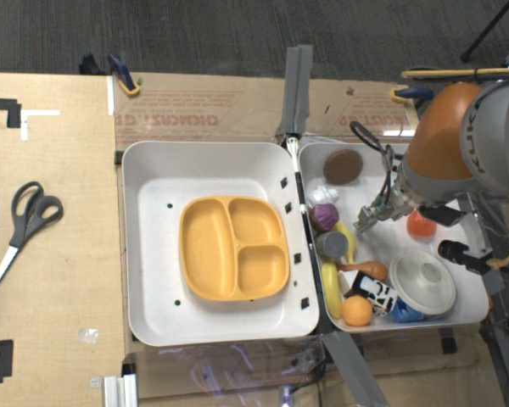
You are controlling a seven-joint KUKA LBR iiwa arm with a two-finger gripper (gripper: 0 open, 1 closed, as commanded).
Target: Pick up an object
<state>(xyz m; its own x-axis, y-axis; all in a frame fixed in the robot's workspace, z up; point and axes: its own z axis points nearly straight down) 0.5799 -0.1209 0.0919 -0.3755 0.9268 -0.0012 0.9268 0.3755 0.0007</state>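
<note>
My gripper (369, 219) hangs low over the middle of the right bin (471, 316), on the grey arm with its orange band (441, 138). It is above bare bin floor, just right of a purple item (325, 217) and a grey round piece (332, 244). Nothing shows in its grasp. Around it lie a brown round object (343, 166), a red-orange object (422, 224), a white bowl (422, 282), a banana (330, 288), an orange (356, 310) and a black-and-white item (377, 293).
The left bin (144, 253) holds a yellow divided plate (235, 248). Scissors (25, 219) lie on the wooden bench at far left. A blue clamp (123, 73) sits at the cardboard's back edge. A grey divider bar (295, 100) stands between the bins.
</note>
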